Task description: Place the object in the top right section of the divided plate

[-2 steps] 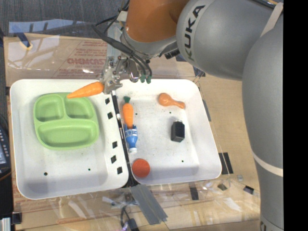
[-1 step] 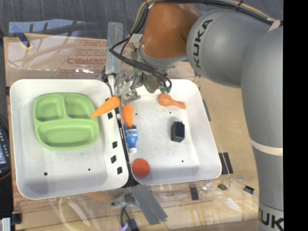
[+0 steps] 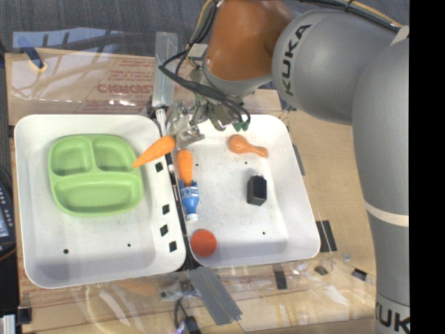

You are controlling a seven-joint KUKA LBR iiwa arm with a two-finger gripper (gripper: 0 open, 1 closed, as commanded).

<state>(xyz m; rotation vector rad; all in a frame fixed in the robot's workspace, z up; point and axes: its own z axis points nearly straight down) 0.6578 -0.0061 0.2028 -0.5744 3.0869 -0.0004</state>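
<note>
An orange carrot [image 3: 154, 152] hangs slanted over the wall between the two bins, its tip pointing down-left toward the green divided plate [image 3: 64, 202]. My gripper [image 3: 182, 135] is shut on the carrot's thick end. The plate lies in the left bin [image 3: 42, 256]. Its top right section [image 3: 115, 152] lies just left of the carrot's tip, and I see nothing in it.
The right bin [image 3: 278, 235] holds a second orange piece [image 3: 184, 164] above a small blue bottle [image 3: 190, 200], an orange ball [image 3: 204, 242], a black block [image 3: 256, 189] and an orange gourd-shaped toy [image 3: 245, 145]. The arm's bulk covers the upper right.
</note>
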